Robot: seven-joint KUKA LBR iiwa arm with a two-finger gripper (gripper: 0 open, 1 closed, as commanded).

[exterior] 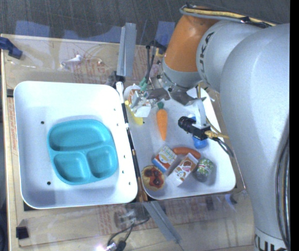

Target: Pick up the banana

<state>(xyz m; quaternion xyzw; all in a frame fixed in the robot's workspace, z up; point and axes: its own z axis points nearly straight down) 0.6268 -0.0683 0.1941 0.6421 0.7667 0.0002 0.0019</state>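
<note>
- Leftmost, the left bin (29,103) holds a blue tray (82,150) with three compartments; the tray lies flat near the bin's middle, its single long compartment toward the far side and its two smaller ones toward the near side.
- Next, the two bins meet along a dark seam, their inner rims just beside each other.
- Along the right bin's (225,184) far left corner, close to the seam, a small patch of yellow shows: this looks like the banana (137,120), mostly hidden under the gripper and other clutter, so its full shape cannot be made out.
- Directly above that corner sits the gripper (148,99), low over the bin; whether it is spread or closed, or holding anything, cannot be told from this angle.
- Just right of the yellow patch, a carrot (161,123) lies lengthwise, tip pointing toward the near side.
- Toward the near edge, a round cup of red fruit (153,177) rests in the near left corner, with a small carton (164,157) and a second carton (185,167) beside it, and an orange sausage-like piece (183,151) behind them.
- Further right, a green can (205,169) lies near the cartons, and a blue item (199,140) sits just beyond.
- Rightmost, the grey arm (254,114) with its orange band (187,43) covers much of the bin's far right side.
</note>
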